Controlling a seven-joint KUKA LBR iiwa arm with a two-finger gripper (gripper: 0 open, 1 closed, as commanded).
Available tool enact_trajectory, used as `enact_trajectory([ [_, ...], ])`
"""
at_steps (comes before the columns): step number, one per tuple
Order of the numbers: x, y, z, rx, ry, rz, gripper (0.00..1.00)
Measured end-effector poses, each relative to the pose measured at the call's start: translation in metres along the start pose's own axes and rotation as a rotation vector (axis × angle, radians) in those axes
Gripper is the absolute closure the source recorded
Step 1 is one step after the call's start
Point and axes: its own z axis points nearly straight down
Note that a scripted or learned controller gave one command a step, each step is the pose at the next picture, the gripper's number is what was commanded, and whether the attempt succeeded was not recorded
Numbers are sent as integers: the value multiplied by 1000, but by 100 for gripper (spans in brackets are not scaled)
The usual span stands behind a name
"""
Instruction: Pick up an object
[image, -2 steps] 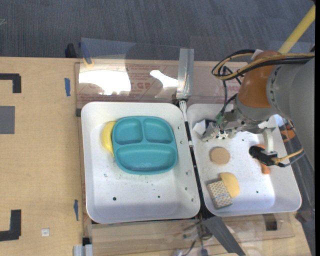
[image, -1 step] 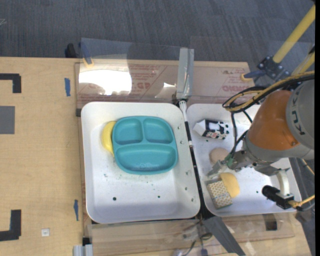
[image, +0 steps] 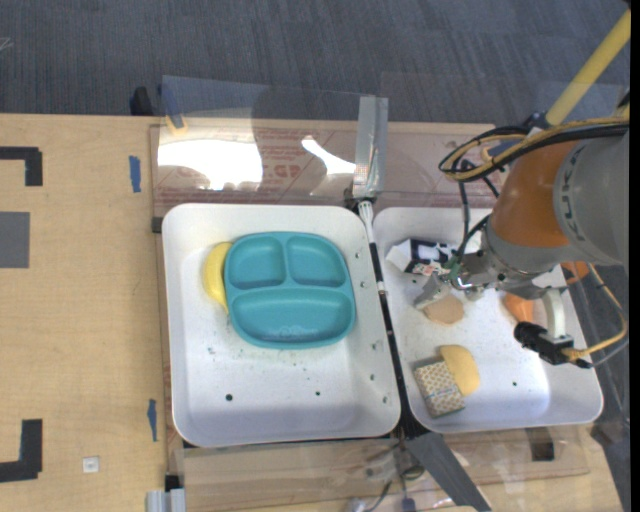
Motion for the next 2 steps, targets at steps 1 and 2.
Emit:
enact_trajectory([
  [1, 0, 0, -8, 2, 1, 0, 100],
  [2, 62, 26, -100, 1, 4, -9, 100],
])
